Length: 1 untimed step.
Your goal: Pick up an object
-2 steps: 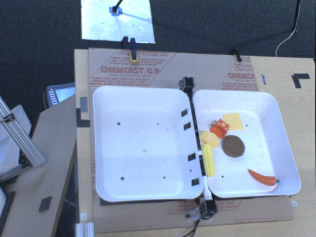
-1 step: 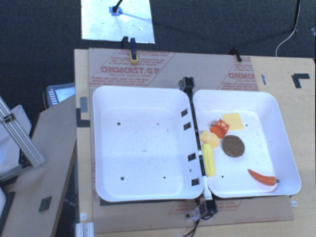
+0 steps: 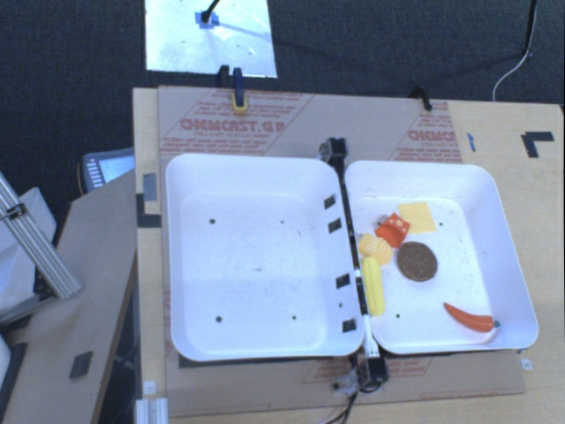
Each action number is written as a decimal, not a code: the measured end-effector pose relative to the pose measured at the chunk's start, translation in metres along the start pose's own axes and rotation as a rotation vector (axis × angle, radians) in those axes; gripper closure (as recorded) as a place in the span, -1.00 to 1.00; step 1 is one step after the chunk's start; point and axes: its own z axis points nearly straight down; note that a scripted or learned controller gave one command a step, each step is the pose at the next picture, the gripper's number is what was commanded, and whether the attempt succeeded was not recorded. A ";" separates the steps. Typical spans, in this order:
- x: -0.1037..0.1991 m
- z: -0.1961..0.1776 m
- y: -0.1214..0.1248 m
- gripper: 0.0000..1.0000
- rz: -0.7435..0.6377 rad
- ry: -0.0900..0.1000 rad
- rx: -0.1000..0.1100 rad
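Observation:
The right bin (image 3: pixel 494 210) holds several small toy foods. A yellow cheese square (image 3: pixel 417 217) lies toward its back. Just left of it is a small red piece (image 3: pixel 393 230), with an orange-yellow ridged piece (image 3: pixel 374 248) in front of that. A brown round cookie (image 3: pixel 417 261) sits mid-bin. A yellow corn cob (image 3: pixel 373 285) lies along the bin's left wall. A red chili pepper (image 3: pixel 469 317) rests near the front right corner.
The left bin (image 3: pixel 177 237) sits beside the right one, joined by a black-clipped divider (image 3: pixel 344 237). Both rest on a cardboard-covered bench (image 3: pixel 265 126). A metal plate (image 3: pixel 210 25) lies on the floor behind; a grey rail (image 3: pixel 31 237) stands at left.

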 end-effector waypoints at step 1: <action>0.000 0.002 0.007 1.00 0.000 0.000 0.001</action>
